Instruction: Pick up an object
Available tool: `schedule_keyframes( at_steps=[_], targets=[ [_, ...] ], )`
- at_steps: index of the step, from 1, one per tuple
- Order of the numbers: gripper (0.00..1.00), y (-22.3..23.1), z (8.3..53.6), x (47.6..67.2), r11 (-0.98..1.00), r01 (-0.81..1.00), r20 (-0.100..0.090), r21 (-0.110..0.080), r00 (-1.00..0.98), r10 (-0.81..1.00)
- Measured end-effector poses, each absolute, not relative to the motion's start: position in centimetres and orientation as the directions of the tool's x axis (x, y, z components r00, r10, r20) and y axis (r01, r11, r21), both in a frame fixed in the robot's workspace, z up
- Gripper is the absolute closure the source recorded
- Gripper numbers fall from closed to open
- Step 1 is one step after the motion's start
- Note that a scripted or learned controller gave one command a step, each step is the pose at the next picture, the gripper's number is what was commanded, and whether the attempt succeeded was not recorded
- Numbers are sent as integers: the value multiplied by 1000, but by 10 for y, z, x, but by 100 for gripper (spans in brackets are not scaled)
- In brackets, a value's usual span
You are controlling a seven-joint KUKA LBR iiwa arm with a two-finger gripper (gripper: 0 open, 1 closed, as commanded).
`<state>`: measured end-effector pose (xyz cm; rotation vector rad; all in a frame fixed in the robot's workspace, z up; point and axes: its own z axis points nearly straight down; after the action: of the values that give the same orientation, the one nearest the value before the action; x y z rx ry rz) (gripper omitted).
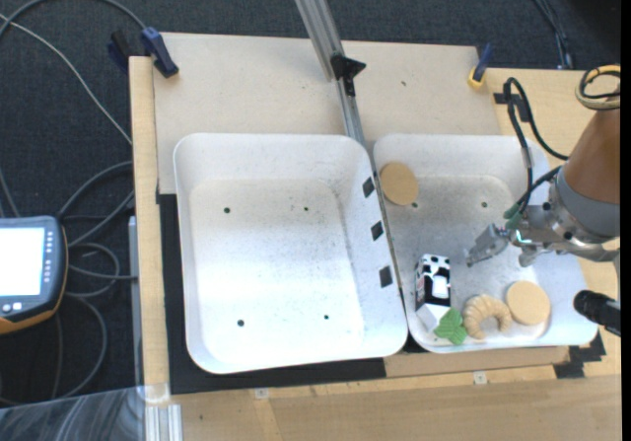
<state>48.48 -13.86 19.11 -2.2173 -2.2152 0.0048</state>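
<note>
My gripper [490,245] hangs over the right bin [463,158], near its middle right, and nothing shows in its grasp. Below it, along the bin's front edge, lie a round tan disc [527,303], a beige ridged croissant-shaped piece [484,315] and a small green piece [452,328]. A black-and-white box [432,280] stands to the gripper's lower left. Another round tan disc [399,183] rests at the bin's upper left, by the divider.
The left bin [266,252] sits beside the right one. A grey pole [315,15] slants in from the top to the bins' shared edge. Black cables [523,133] run along the right bin's far right corner. A pendant screen [25,266] lies off the bench at left.
</note>
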Motion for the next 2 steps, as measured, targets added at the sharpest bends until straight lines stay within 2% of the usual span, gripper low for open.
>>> schedule_keyframes(
  at_steps=[1, 2],
  targets=[
    [0, -139, 193, 486, 0, 1000, 2, -1, 0, 1000],
    [0, -134, 131, 486, 0, 1000, 4, -8, 0, 1000]
  ],
)
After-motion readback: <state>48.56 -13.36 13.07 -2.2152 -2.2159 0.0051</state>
